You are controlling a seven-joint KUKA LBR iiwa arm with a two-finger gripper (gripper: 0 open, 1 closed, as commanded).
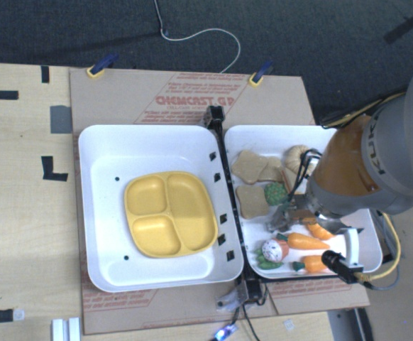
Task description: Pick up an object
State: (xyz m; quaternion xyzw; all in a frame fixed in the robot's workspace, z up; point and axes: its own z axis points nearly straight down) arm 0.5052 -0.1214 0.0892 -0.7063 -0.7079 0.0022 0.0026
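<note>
My gripper [281, 219] hangs low in the right bin [263, 135], its dark fingers just below a small green toy [274, 192] and above an orange carrot [307, 241]. Tan flat pieces [255, 168] lie at the bin's upper left and another tan piece [252, 202] sits to the gripper's left. A white round toy with red spots [272, 251] rests on a green-rimmed dish near the front edge. A cream plush thing [296, 156] lies at the back, partly behind the arm. I see nothing clearly between the fingers.
The left bin [100, 155] holds a yellow divided plate [169, 213]. A black divider [221, 183] runs between the bins. The grey and orange arm [355, 165] covers the right bin's right side. A second small carrot [313, 265] lies at the front right.
</note>
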